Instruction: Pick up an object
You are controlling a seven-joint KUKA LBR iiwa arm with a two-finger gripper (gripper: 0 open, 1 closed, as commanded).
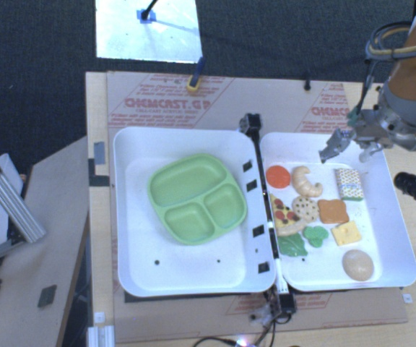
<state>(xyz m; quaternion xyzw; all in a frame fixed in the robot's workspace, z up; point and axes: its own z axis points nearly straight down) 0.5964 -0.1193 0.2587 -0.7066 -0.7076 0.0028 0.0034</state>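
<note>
A green divided tray [197, 207] lies in the left white bin [132, 266], on a cardboard-covered bench [165, 100].

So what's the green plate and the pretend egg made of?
The green plate looks like moulded plastic: one even colour, rounded compartment walls, a soft matte look. The egg is tan, smooth and rounded with a faint shine, so probably plastic too, though painted wood or rubber can't be ruled out from here.
</note>
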